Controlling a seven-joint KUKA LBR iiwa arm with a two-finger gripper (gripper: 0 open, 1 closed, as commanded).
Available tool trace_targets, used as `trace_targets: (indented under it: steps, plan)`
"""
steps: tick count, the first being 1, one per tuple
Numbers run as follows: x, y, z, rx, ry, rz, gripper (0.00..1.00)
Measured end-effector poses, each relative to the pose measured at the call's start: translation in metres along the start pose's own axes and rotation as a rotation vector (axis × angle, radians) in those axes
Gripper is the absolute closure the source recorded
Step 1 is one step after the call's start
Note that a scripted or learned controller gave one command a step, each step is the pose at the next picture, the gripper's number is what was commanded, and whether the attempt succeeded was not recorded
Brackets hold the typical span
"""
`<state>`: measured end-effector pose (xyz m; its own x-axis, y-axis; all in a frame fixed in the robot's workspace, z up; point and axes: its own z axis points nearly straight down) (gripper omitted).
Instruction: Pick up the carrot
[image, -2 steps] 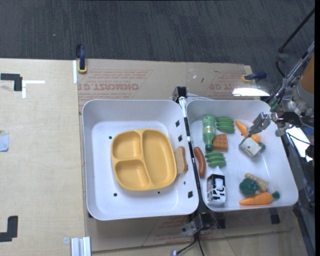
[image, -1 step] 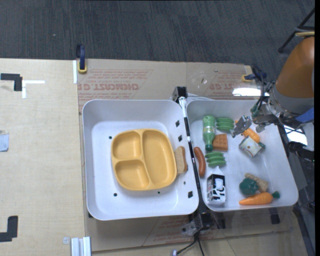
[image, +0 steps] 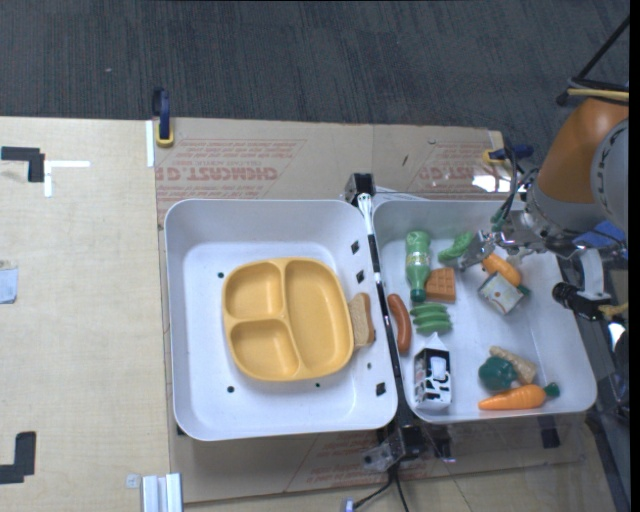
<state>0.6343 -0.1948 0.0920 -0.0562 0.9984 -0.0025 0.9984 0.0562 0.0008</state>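
Nearest, in the right bin (image: 575, 350), the carrot (image: 513, 399) lies flat by the near wall, its green tip pointing right, just nearer than a broccoli piece (image: 497, 373). Left of these stands a milk carton (image: 433, 379). The left bin (image: 190, 330) holds a yellow divided plate (image: 287, 319) with a bread slice (image: 361, 320) at its right rim. Farther in, my pincer (image: 492, 262) hovers at a small orange piece (image: 501, 268); whether its tips are parted or closed I cannot tell.
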Motion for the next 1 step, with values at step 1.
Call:
trace_targets:
  steps: [1]
  plan:
    - [-0.0004, 0.0009, -0.0098, -0.002, -0.002, -0.002, 1.0]
